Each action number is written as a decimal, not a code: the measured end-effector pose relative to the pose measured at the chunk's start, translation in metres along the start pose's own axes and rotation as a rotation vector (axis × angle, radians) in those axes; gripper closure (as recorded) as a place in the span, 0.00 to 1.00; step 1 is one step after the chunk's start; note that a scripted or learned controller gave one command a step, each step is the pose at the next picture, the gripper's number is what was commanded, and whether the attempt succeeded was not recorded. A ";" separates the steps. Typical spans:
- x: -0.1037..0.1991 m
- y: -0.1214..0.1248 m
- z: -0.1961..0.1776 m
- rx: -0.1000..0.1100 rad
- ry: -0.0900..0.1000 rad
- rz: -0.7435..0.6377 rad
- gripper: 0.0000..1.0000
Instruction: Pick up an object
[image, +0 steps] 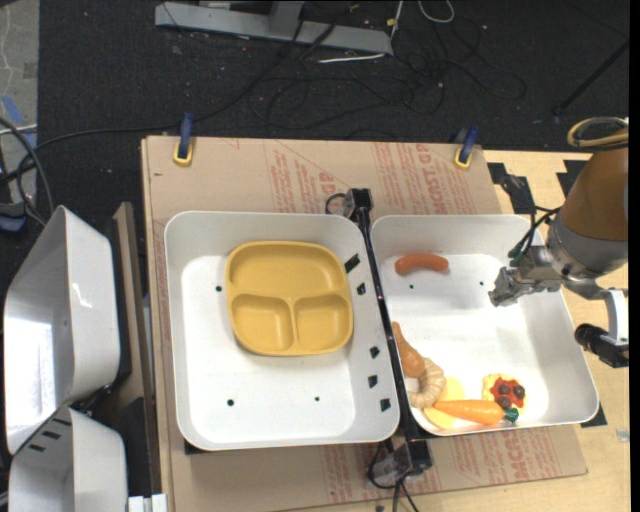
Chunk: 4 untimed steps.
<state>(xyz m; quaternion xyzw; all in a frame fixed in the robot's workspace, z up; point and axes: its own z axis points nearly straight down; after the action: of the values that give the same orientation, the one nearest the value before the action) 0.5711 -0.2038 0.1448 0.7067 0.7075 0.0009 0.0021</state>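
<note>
1. White plastic forms the two shallow bins you see side by side on the cardboard-covered bench (300, 165): the left bin (200, 400) and the right bin (560, 350), which meet along a dark central seam.
2. In the left bin you find a yellow compartment tray (290, 297) with three sections, lying flat toward the bin's upper middle.
3. In the right bin, near its upper left, you see an orange-red sausage (421, 264) lying alone on the floor, well apart from the other items.
4. Along the right bin's lower left you find a cluster: a tan shrimp-like piece (420, 367) beside the seam, an orange carrot (470, 409) lying crosswise just below it, and a small yellow piece with red and dark spots (505, 391) at the carrot's right end. The carrot touches or nearly touches both neighbours.
5. The grey arm (600, 215) enters from the right, and its gripper (504, 289) sits over the right bin's upper right area, to the right of the sausage and apart from it.
6. You cannot tell whether the claw is spread or pressed together; the tip is too small and dark. Nothing is visibly held between its parts.
7. Blue-and-yellow clamps (183, 142) hold the bench's far edge.
</note>
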 end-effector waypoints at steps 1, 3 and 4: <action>0.001 0.003 -0.064 -0.002 -0.001 -0.002 1.00; 0.052 0.010 -0.077 0.004 0.003 -0.006 1.00; 0.104 0.023 -0.070 0.004 0.001 -0.004 1.00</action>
<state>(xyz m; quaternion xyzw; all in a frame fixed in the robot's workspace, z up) 0.5941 -0.0994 0.2148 0.7054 0.7088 0.0000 0.0002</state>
